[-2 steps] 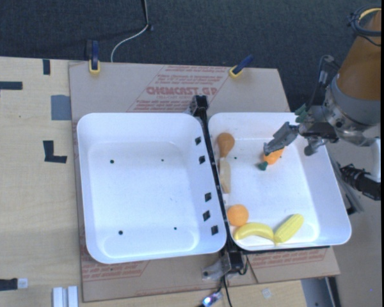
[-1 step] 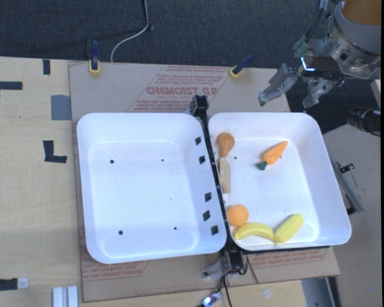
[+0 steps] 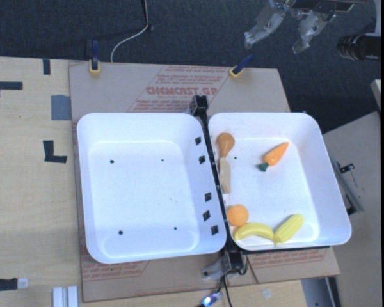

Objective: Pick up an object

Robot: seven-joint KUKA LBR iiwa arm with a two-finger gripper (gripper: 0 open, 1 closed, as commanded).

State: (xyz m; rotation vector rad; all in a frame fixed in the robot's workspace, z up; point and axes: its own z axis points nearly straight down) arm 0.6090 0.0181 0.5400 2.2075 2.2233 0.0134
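While gripper (image 3: 282, 30) hangs high beyond bins' far edge, fingers spread apart, nothing between them. Right bin (image 3: 307, 190) holds toy carrot (image 3: 274, 154), pear (image 3: 224, 143) against divider, orange (image 3: 237, 214), banana (image 3: 253, 232) touching corn cob (image 3: 288, 228) at near wall.

Both bins, left bin (image 3: 141, 190) and right bin (image 3: 307, 171), look like smooth white plastic with a faint sheen. Beneath them lies a matt brown cardboard sheet (image 3: 179, 88) with red print. The table (image 3: 25, 171) appears as pale wood-grain board, matt. The carrot (image 3: 275, 153), orange (image 3: 237, 214), banana (image 3: 253, 232) and corn cob (image 3: 288, 228) look like smooth moulded plastic, lightly glossy. The end effector (image 3: 283, 34) shows translucent pale fingers (image 3: 261, 25) and grey metal.
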